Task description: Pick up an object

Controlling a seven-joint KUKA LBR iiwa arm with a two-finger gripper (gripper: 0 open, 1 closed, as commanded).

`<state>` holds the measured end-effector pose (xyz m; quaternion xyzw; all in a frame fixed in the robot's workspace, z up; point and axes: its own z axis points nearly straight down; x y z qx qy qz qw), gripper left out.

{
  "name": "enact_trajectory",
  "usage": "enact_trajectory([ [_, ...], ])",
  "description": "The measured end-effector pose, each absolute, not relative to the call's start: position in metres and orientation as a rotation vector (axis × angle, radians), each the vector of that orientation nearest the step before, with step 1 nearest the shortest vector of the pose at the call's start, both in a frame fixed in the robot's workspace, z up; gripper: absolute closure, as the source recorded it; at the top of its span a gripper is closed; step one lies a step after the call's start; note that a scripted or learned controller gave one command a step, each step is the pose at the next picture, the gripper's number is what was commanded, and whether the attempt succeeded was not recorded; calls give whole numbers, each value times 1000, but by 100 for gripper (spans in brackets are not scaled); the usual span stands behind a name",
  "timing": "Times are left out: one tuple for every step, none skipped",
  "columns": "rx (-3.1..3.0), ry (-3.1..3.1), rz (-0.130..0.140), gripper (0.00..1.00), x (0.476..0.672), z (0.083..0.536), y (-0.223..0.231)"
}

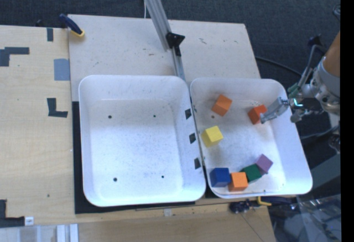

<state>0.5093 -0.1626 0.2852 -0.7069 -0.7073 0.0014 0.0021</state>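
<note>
Camera view: the gripper (275, 111) sits low in the right bin (298, 163), one finger touching a red-orange block (256, 113) (likely the pick target); I cannot tell whether anything is gripped. Other blocks lie apart.

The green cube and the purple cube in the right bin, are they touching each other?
Touching. The camera view shows the green cube pressed against the purple cube, with no white floor between them.

Grey arm (326, 83) with orange band, metallic silver jaws.
</note>
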Motion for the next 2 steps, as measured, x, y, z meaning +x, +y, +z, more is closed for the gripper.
enact_trajectory([
  [-2219,-2223,1,0,510,287,-163],
  [-2218,-2218,7,0,509,239,-171],
])
